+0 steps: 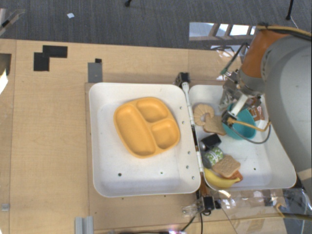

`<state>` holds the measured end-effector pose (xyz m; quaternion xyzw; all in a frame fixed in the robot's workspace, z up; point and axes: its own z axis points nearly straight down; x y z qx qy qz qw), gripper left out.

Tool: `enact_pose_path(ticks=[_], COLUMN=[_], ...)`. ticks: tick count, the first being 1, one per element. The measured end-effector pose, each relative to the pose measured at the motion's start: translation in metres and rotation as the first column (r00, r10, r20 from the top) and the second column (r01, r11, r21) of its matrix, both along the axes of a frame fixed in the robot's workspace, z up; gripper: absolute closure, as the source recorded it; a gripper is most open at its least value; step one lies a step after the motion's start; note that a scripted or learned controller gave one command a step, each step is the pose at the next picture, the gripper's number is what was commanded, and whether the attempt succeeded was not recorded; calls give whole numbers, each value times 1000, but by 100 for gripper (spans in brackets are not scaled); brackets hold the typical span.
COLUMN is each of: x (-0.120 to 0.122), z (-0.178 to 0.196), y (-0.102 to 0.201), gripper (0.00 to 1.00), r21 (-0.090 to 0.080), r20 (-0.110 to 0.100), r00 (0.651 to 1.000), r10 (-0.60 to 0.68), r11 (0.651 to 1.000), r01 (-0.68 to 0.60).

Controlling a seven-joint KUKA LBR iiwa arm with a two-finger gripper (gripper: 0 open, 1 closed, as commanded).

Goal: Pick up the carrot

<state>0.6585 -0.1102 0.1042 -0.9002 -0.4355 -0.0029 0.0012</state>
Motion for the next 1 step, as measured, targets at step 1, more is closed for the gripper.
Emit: enact_pose_path(ticks=[1], x=[-18], z=[-7], y=[21], gripper=[100], r21=[0], r20=[21], r00=[907], r10=[-421], r11=[907], r01=[421])
